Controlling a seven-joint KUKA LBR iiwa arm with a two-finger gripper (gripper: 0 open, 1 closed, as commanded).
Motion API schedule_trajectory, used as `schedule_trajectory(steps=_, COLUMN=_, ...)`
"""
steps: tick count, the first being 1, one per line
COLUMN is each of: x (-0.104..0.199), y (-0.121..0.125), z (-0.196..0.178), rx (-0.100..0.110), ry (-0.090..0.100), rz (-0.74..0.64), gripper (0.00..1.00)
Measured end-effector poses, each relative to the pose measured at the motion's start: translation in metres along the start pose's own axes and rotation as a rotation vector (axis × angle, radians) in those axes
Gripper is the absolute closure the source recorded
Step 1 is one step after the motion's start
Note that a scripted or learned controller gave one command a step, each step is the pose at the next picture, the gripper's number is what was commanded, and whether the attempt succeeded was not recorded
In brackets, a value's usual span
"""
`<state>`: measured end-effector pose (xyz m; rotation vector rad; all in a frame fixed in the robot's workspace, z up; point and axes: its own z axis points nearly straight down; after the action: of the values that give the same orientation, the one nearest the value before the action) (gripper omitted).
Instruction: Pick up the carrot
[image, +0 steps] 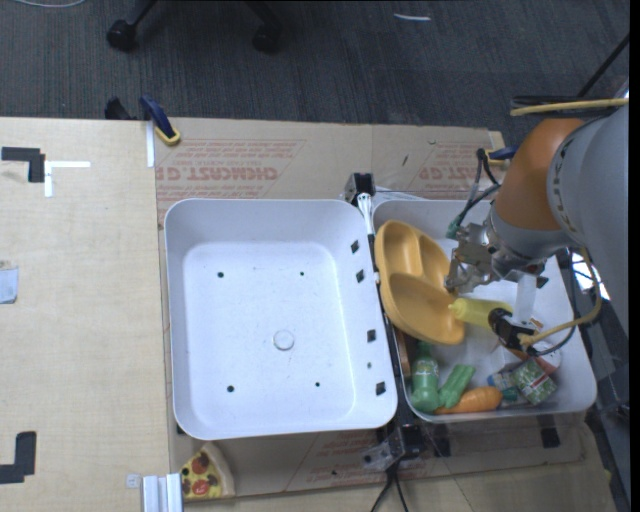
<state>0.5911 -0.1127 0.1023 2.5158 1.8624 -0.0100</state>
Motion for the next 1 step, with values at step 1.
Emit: schedule_trajectory(steps=1, x=-0.0003, y=0.0009, z=-0.0018, rx=-0.003, ry=0.0, rz=0.001, gripper=0.0)
